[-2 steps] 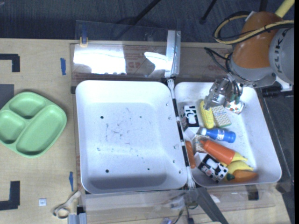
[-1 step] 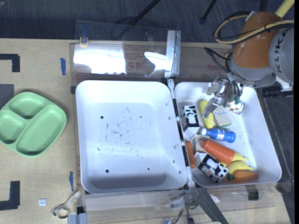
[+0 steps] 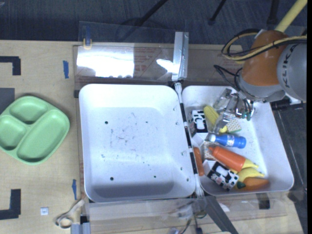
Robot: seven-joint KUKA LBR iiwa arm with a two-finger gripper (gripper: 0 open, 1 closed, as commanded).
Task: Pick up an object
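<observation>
Camera view: you look down at a slant on 2 white bins side by side, listed below from the near edge to the far one.
Near edge: a pair of scissors with pale handles (image 3: 66, 217) lies on the bench in front of the left bin's near left corner.
Left bin (image 3: 97, 101): you see only scuffs and a few dark specks on its floor.
Green tray (image 3: 32, 129): a 3-compartment dish, on the bench well to the left of the left bin.
Right bin (image 3: 280, 165): all the objects lie here, crowded toward its left and near side.
Nearest objects: a black-and-white piece (image 3: 220, 174) sits by the near wall, with a yellow banana-shaped item (image 3: 249, 169) and an orange lump (image 3: 254, 182) just beside it.
Middle objects: an orange bottle (image 3: 229, 157) lies on its side, and a blue bottle (image 3: 232, 141) lies just beyond it.
Farther objects: a yellow corn-like piece (image 3: 211, 114) and a black-and-white card (image 3: 198, 121) lie near the left wall.
Gripper (image 3: 233, 109): it hangs over the far part of the right bin, just beyond the blue bottle; you cannot tell how its fingers stand, and nothing can be made out between them.
Arm (image 3: 263, 65): grey with an orange band, entering from the right.
Far edge: a clear panel (image 3: 126, 52) stands behind the left bin.
</observation>
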